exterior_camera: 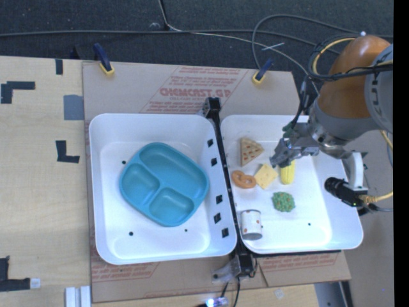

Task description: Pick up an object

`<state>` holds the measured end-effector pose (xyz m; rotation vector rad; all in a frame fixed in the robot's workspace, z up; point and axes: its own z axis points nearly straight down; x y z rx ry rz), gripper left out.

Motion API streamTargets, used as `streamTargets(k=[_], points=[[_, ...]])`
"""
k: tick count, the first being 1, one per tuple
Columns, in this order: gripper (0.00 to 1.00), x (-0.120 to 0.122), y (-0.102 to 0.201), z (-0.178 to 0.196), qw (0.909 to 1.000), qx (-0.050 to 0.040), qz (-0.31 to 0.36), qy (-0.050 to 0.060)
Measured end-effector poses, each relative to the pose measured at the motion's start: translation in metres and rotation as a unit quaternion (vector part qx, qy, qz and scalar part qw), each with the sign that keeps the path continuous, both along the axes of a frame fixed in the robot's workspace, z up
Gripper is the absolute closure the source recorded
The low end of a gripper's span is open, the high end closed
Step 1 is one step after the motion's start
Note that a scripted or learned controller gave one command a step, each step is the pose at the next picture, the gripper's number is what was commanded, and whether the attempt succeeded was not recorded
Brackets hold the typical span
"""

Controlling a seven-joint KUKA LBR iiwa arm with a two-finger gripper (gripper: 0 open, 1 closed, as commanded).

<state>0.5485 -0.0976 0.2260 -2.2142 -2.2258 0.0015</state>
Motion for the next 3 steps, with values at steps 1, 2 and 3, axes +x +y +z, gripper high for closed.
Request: streamTargets(k=[1, 2, 3], points=[[1.00, -0.005, 0.051, -0.010, 1.0000, 0.0000, 0.000, 0.000], [1.00, -0.022, 0.105, -0.018, 1.0000, 0.0001, 0.000, 0.001], [1.00, -0.028, 0.157, -0.004, 1.0000, 0.0005, 0.001, -0.001]])
